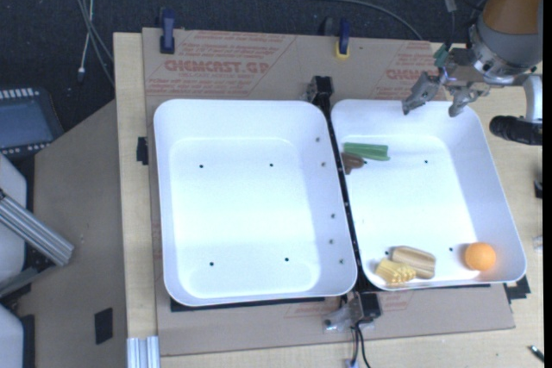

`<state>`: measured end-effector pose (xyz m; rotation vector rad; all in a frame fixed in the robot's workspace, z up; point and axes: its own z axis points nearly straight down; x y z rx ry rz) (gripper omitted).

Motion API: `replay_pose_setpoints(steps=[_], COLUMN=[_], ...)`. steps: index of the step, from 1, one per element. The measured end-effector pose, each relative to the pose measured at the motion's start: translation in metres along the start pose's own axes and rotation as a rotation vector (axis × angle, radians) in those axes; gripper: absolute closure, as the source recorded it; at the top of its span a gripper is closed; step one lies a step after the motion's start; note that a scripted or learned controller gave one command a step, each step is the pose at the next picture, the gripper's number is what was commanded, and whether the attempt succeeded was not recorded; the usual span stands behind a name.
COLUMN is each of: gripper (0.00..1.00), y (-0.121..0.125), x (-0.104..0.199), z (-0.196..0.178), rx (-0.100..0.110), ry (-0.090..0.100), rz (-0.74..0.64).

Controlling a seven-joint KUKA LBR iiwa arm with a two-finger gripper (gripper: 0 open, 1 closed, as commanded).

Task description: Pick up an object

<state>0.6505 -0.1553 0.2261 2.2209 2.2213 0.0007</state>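
Gripper (438, 102) fingers spread wide, nothing btwn them (above right bin (496, 185) far rim).

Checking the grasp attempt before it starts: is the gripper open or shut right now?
Open. The gripper hangs above the right bin's far rim with its two fingers spread apart and nothing between them.

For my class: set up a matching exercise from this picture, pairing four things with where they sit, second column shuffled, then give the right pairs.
Things:
1. green object
2. orange ball
3. gripper
4. yellow corn

Places:
A. near right corner of the right bin
B. above that bin's far edge
C. near edge, beside the tan roll
D. far left of the right bin

Pairs: 1-D, 2-A, 3-B, 4-C
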Motion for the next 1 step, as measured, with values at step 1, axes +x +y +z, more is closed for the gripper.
replay_pose_setpoints(steps=[1], gripper=[0.0], y=[-0.119], x=[0.0125], z=[0.0394], rx=[0.003], ry=[0.0], rz=[0.001])
